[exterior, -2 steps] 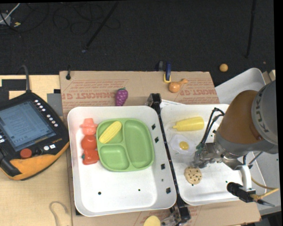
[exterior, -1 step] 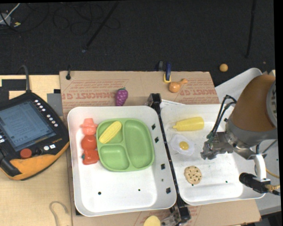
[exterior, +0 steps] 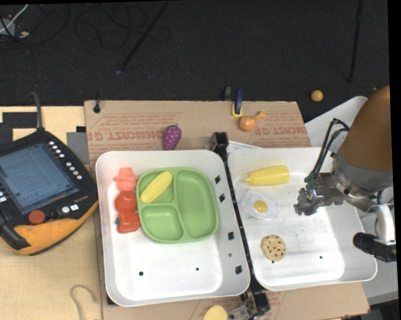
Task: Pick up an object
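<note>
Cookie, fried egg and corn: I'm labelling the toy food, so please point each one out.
Cookie (exterior: 274, 247), camera view, middle of its speckled face, right bin.
Fried egg (exterior: 260, 206), camera view, on the yellow yolk, right bin.
Corn (exterior: 155, 186), camera view, middle of the cob, on the green plate.

Even, soft overhead light; slightly grainy, faint shadows.

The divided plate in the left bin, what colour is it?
Green; the divided plate shows best in the camera view.
</note>
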`<action>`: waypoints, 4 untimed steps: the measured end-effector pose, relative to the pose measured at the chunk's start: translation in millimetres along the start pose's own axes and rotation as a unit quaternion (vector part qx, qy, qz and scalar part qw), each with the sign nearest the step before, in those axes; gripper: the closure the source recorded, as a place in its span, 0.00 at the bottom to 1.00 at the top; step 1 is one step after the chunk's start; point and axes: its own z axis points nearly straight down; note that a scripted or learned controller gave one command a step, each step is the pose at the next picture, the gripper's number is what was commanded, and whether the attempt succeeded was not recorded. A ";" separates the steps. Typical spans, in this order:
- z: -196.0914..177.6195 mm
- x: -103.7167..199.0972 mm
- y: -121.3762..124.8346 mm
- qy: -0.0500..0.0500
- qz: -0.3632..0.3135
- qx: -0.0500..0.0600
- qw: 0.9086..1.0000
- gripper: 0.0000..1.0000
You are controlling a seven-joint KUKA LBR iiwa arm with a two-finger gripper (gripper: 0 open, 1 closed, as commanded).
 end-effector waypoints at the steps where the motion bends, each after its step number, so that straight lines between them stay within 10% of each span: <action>1: -11.4 58.8 -5.9 0.002 -0.002 0.002 1.000 1.00; 4: 3.3 87.6 -5.2 0.000 0.000 0.004 1.000 1.00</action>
